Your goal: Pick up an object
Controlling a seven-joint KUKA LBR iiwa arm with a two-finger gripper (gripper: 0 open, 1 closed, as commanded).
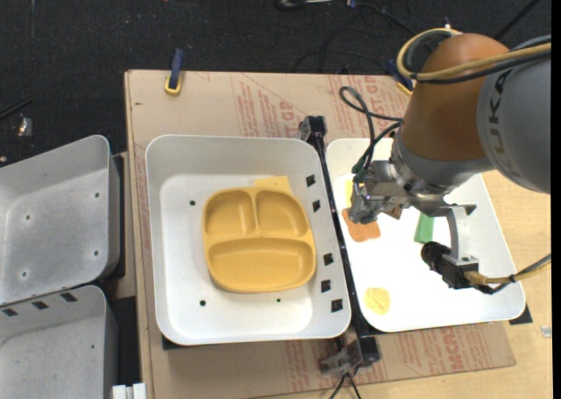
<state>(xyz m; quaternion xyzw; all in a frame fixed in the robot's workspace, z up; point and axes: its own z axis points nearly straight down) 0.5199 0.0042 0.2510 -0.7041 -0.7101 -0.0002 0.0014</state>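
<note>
Two white bins sit side by side: a yellow tray [259, 240] fills the left, while the gripper [366, 206] hangs over an orange piece [365, 231] in the right bin [500, 248], near a yellow lump [377, 300].

A yellow tray [259, 241] is seen lying in the left bin [166, 213]. In the right bin [500, 252], the gripper [366, 210] is held low just above an orange item [365, 231]; a green item [425, 228] and a yellow item [377, 300] lie nearby
</note>
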